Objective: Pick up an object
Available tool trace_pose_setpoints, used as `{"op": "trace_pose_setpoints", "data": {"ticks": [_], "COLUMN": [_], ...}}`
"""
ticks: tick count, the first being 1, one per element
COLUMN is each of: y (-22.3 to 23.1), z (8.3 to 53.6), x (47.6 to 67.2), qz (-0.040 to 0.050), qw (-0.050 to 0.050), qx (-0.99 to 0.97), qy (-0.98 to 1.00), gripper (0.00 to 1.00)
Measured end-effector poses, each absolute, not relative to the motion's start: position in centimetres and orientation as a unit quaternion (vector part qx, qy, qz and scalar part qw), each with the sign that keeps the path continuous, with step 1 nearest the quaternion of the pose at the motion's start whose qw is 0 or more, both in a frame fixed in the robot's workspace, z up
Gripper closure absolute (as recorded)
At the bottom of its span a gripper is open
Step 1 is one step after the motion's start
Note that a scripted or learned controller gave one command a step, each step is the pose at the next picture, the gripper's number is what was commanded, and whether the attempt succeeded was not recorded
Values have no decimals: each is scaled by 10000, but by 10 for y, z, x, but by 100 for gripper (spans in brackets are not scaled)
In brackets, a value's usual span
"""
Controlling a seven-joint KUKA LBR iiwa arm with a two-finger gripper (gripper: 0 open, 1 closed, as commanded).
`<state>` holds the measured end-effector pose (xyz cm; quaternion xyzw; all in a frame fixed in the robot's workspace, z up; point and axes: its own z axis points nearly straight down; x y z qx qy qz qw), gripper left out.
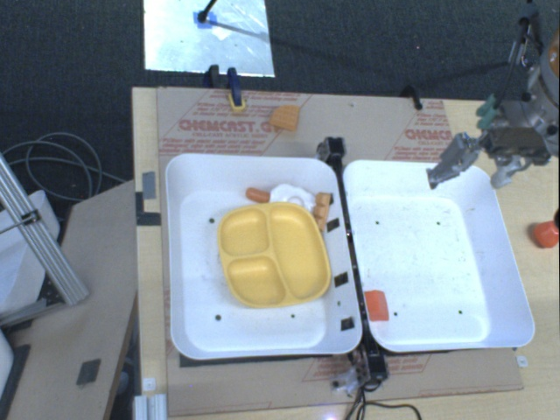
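Objects for picking sit mostly in left bin [188, 261], centre-left of frame: yellow divided plate [273, 255] w/ an orange sausage-like piece [258, 195], a white item [292, 197] and a small tan piece [322, 206] just above it. Orange block [376, 304] lies in right bin [490, 322], lower-left corner. Pincer [472, 171] hangs at upper right over right bin's top edge, fingers apart, nothing between them. Tan block [284, 117] rests on tabletop [367, 121] above the bins; red object [544, 233] at right edge.
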<state>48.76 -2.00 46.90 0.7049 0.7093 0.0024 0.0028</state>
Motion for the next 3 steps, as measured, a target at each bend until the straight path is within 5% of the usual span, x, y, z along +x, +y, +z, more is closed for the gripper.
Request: {"op": "trace_pose_setpoints", "data": {"ticks": [1,2,3], "y": [-20,-20,-20], "z": [481,480,492], "x": [488,488,489], "qz": [38,33,47], "qw": [44,39,58], "qx": [7036,7036,7022], "qy": [7106,7106,7119], "gripper": [100,0,100]}}
